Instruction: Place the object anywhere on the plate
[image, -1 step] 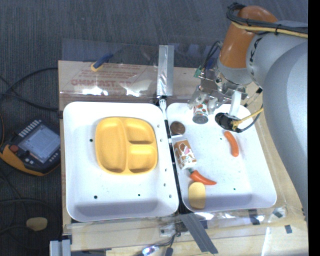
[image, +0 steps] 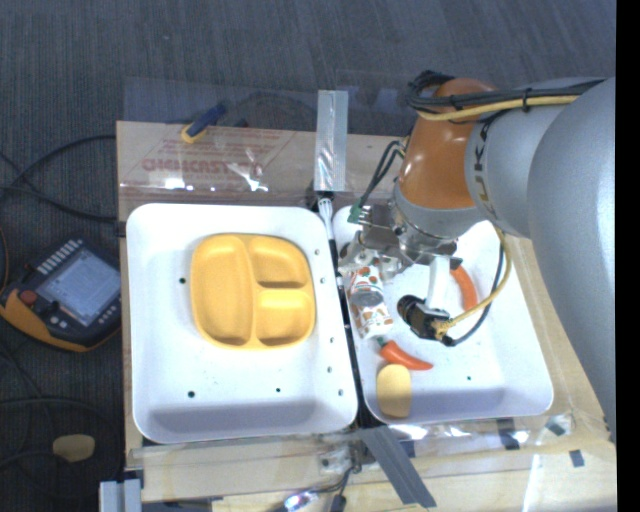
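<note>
Yellow and divided into compartments, the plate (image: 252, 290) lay in the left bin (image: 150, 400), left of centre in the frame. Right of it, in the right bin (image: 520, 385), a printed can (image: 370, 305), an orange-red pepper (image: 403, 354) and a yellow block (image: 394, 389) sat along the bin's left side. Above them the gripper (image: 378, 252) hung low over the can; whether it was spread or pinching could not be told.

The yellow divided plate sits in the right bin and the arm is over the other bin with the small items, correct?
Not quite: the camera view shows the yellow divided plate in the left bin. The arm is over the right bin, where the small items lie.
</note>
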